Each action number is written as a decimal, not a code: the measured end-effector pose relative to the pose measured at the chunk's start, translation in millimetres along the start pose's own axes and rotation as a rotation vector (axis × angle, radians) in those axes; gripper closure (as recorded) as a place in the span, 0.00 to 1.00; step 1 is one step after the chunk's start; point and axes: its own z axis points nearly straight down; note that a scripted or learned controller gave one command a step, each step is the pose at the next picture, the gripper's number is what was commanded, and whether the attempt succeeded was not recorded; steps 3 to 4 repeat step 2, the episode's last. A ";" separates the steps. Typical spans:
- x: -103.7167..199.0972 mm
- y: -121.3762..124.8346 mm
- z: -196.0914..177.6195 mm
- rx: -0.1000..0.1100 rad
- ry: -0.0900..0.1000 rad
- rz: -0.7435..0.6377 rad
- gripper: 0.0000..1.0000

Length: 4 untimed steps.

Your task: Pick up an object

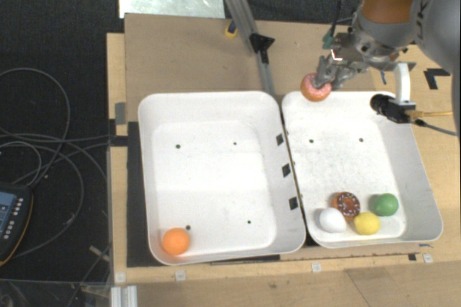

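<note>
Pink donut point(315, 89) is the thing being picked, and it sits right at the far left corner of the right bin point(360, 154), up above the rim, with the gripper point(328, 73) closed on its top edge, so it looks pinched between the two fingers. It looks like a small toy, so I think it is light and maybe a bit soft or squishy, not breakable. A ring like this could slip or swing if it is only pinched at one edge, so a hold across the ring's side is the good way. Near the front edge of the same bin lie a brown donut point(348, 204), a white ball point(332, 220), a yellow ball point(366, 223) and a green ball point(385, 205), all close together. An orange ball point(176, 241) sits in the front left corner of the left bin point(216, 104).
</note>
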 end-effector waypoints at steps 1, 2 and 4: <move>54.1 -5.1 14.8 0.001 0.000 0.000 1.00; 108.9 -8.1 28.2 0.002 0.000 0.000 1.00; 108.9 -8.1 28.2 0.002 0.000 0.000 1.00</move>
